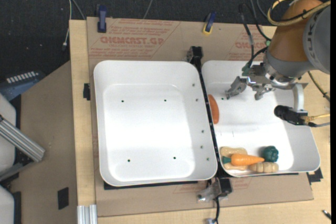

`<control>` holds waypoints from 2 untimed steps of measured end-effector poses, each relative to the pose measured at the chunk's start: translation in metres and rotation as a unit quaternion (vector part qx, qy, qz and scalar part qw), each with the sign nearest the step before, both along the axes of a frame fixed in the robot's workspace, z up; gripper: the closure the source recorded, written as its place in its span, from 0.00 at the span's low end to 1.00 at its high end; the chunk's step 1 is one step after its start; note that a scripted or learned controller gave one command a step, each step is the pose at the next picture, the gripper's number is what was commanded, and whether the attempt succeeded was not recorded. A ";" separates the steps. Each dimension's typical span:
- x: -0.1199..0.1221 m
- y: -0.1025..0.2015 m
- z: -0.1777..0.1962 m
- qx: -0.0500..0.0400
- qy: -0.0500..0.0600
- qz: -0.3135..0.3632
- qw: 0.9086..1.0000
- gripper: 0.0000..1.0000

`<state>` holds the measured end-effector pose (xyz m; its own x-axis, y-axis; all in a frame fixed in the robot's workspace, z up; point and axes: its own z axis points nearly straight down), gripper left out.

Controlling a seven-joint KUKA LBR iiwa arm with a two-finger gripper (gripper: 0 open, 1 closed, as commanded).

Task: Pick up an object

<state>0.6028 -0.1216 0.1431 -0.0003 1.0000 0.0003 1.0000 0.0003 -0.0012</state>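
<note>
My gripper (243,94) hangs over the far part of the right bin (262,128), with its two fingers spread apart and nothing between them. An orange-red rounded object (213,108) lies against the bin's left wall, below and left of the gripper. Along the near wall lie an orange carrot (247,160), a beige piece (231,151) behind it, another beige piece (266,167) and a dark green object (271,153). All of these rest on the bin floor, well apart from the gripper.
The left bin (152,123) stands beside the right one, sharing a black divider rail (202,107). A black fitting with a cable (289,113) juts from the arm over the right bin's right side. Blue and yellow clamps (101,17) hold the cardboard base at the back.
</note>
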 end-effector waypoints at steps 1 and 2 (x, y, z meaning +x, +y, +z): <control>-0.082 -0.001 0.044 0.000 -0.003 -0.001 1.000 0.00; -0.037 -0.027 -0.021 0.000 0.001 0.000 1.000 0.00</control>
